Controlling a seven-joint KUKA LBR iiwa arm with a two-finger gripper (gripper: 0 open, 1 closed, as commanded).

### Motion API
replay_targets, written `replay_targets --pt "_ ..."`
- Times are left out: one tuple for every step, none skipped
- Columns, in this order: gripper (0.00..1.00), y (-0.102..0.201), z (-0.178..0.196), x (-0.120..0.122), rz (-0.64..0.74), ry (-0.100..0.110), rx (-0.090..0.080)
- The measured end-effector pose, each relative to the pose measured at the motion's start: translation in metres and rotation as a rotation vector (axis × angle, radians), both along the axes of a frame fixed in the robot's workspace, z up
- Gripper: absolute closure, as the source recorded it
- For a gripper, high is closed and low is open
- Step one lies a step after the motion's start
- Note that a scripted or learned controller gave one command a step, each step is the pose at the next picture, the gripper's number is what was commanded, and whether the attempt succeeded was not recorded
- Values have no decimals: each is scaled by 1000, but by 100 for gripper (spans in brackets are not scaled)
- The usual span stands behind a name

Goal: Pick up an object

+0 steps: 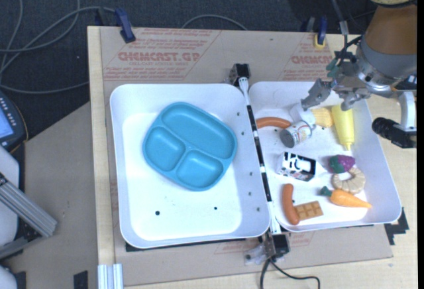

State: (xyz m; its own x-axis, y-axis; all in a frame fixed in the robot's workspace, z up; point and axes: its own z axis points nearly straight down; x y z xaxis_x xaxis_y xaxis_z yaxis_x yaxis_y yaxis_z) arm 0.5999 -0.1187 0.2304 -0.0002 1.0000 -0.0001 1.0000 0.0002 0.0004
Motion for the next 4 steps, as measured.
replay_targets --pt "0 29 -74 15 3 7 2" --pt "0 17 -125 30 0 -17 -4" --pt "0 22 -135 6 -2 -27 -11" --pt "0 23 -137 62 5 12 -6"
